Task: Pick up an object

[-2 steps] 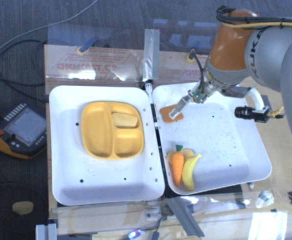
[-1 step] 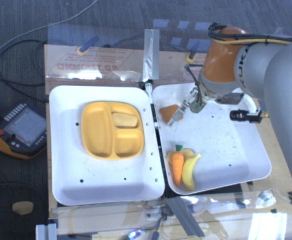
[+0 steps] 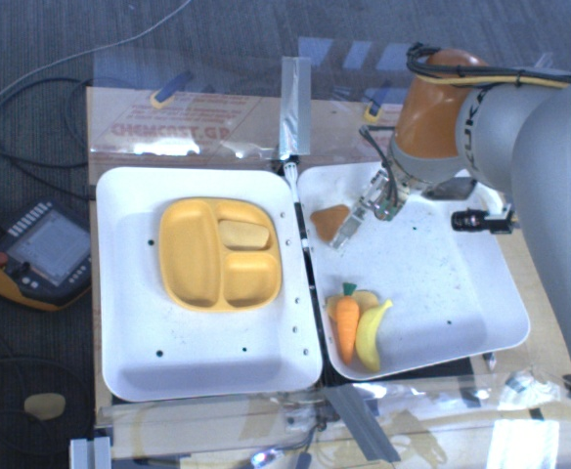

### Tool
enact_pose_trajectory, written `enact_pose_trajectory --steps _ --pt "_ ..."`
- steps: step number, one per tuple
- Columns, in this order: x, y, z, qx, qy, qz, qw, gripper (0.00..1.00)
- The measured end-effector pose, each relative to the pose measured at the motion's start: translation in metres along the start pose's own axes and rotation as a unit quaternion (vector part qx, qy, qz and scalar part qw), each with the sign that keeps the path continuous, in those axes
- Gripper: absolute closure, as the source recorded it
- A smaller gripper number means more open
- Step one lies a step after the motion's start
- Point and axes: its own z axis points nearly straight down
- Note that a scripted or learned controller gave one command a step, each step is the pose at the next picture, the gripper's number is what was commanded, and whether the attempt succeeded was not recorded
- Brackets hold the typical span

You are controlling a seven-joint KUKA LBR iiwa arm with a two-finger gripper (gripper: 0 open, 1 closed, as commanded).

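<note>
A brown wedge-shaped piece (image 3: 328, 219) lies at the upper left of the right bin (image 3: 461, 272), close to the wall between the bins. My gripper (image 3: 348, 227) reaches down from the upper right, and its tip touches or overlaps the right side of that brown piece. Nothing shows lifted off the bin floor. An orange carrot (image 3: 345, 324) and a yellow banana (image 3: 372, 336) lie together near the right bin's front edge, with a small yellowish piece (image 3: 366, 301) just behind them.
The left bin (image 3: 129, 340) holds a yellow divided plate (image 3: 197, 262) with a tan block (image 3: 243, 234) in its upper right compartment. The grey arm (image 3: 520, 135) covers the right bin's far right corner. A teach pendant (image 3: 33, 254) lies off the bench at the left.
</note>
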Motion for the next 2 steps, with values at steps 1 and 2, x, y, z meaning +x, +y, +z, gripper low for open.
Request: enact_pose_trajectory --steps 1,2 --pt "-0.0027 0.0038 -0.0117 -0.006 -0.008 -0.002 0.9999 1.00" --pt "-0.0053 0.0007 -0.0029 -0.016 -0.010 0.132 0.9911 1.00"
